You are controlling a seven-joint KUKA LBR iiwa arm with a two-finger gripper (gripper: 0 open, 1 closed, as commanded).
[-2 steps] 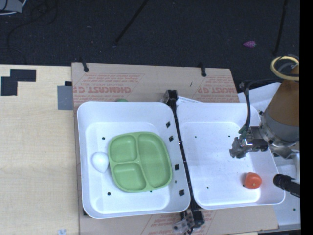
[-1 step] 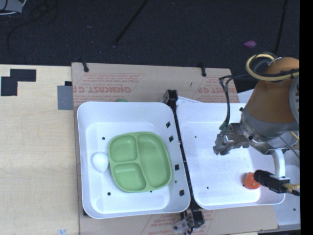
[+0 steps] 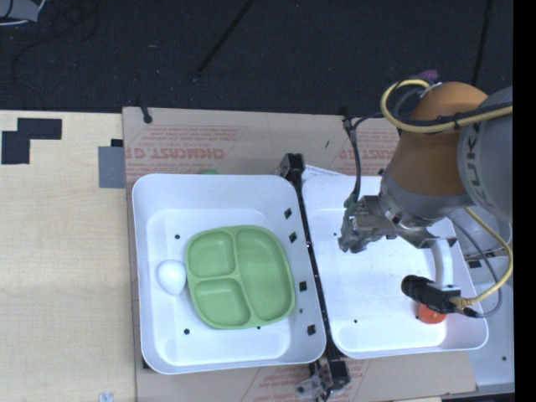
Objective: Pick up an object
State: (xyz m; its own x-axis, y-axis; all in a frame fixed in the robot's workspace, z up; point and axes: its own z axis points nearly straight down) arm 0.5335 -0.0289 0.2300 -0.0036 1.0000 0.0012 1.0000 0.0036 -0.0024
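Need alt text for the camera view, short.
The gripper hangs over the right bin, near its left side. An orange object lies near that bin's right edge. The left bin holds a green divided plate beside a white egg.

Pale wood-grain desk (image 3: 59, 249), brown cardboard sheet (image 3: 234, 141) with red printing lying flat on it, two shallow white bins side by side on the cardboard, left bin (image 3: 151, 224), right bin (image 3: 368, 342), edges touching, small grey square (image 3: 110, 166) just left of the cardboard
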